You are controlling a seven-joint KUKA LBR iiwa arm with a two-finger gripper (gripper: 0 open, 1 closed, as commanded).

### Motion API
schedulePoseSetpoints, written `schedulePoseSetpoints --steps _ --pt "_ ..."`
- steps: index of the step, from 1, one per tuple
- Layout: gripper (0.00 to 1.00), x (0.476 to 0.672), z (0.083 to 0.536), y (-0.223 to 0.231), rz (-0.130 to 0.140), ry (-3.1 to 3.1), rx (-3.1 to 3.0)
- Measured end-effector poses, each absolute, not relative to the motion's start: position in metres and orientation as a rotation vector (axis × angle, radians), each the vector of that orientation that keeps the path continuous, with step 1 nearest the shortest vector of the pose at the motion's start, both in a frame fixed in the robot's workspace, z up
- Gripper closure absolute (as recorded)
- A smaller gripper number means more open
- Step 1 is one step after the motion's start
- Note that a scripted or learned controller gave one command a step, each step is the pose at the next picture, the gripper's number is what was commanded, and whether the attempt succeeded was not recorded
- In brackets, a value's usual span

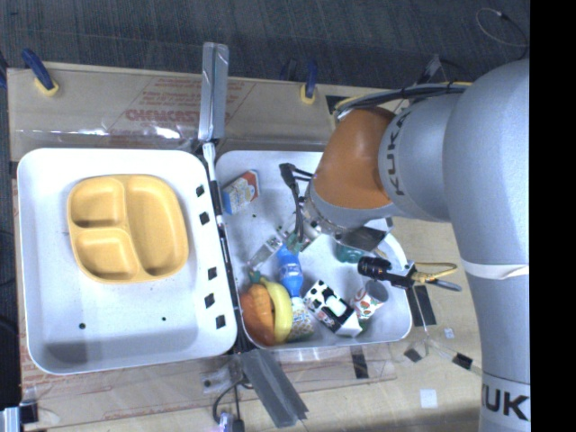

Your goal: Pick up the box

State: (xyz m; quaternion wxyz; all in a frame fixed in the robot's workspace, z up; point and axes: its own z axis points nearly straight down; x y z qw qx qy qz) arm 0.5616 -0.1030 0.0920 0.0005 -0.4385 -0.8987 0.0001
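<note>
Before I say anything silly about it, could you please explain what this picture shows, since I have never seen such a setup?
This is one camera fixed above a bench, looking down at a slant. The large grey machine with the orange band is a robot arm, reaching in from the right. Its gripper hangs low over the right bin; I cannot tell whether it holds anything.

Two shallow white bins sit side by side. The left bin holds a yellow divided tray. The right bin is cluttered: a small box near its upper left corner, a blue bottle, a banana, a round orange fruit, a black-and-white item and a cup.

The arm is meant to pick up the box, which lies untouched.
</note>
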Motion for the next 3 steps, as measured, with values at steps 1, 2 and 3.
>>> schedulePoseSetpoints --steps 1,2,3 --pt "0.00 0.653 0.093 -0.104 0.001 -2.799 -1.429" --pt "1.00 0.653 0.104 -0.104 0.001 -2.803 -1.425" --pt "0.00 0.653 0.104 -0.104 0.001 -2.804 -1.424"
